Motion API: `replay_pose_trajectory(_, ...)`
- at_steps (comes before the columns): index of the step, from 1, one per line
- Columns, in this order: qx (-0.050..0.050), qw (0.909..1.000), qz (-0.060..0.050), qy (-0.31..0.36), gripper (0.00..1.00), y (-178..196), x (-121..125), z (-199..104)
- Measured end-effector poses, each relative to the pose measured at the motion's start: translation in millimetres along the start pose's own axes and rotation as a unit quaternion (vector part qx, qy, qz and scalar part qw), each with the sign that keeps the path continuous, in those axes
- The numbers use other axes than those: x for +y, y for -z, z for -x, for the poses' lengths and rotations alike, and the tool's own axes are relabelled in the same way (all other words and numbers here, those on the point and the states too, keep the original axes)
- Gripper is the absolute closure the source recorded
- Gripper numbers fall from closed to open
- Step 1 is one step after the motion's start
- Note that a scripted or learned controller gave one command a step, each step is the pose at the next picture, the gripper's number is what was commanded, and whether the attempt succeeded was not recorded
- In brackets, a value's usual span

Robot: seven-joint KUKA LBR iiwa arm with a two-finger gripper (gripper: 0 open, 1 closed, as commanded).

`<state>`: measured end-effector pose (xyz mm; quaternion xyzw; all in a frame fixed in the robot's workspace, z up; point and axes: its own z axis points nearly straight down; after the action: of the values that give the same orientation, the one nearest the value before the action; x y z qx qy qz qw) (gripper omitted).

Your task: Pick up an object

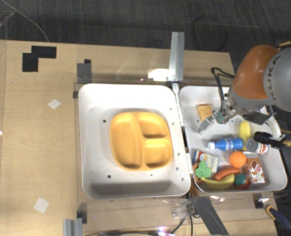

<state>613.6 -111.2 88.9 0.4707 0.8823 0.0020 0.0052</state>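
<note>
A wooden bench (pixel 32 146) carries two white bins side by side. The left bin (pixel 94 132) holds one thing, a yellow tray (pixel 140 139) with three compartments, lying flat at its middle. The right bin (pixel 189 100) is crowded along its near end: a carton (pixel 208 160), a green toy (pixel 202 171), a banana (pixel 218 183), a red sausage (pixel 227 172), an orange (pixel 238 159) and a small box (pixel 254 171), with a blue bottle (pixel 226 144), a lemon (pixel 244 130) and a dark-capped bottle (pixel 257 146) just behind. A brown cracker (pixel 204 112) lies toward the far end. The gripper (pixel 208 124) hangs low beside the cracker, gripping nothing; how wide its fingers stand cannot be told.
</note>
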Motion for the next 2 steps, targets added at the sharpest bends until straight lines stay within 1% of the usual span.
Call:
replay_pose_trajectory(1, 0.001, 0.9739, -0.001, -0.227, 0.00, -2, 26, 19)
replay_pose_trajectory(2, -0.002, 0.9748, 0.003, -0.223, 1.00, 12, 29, 21)
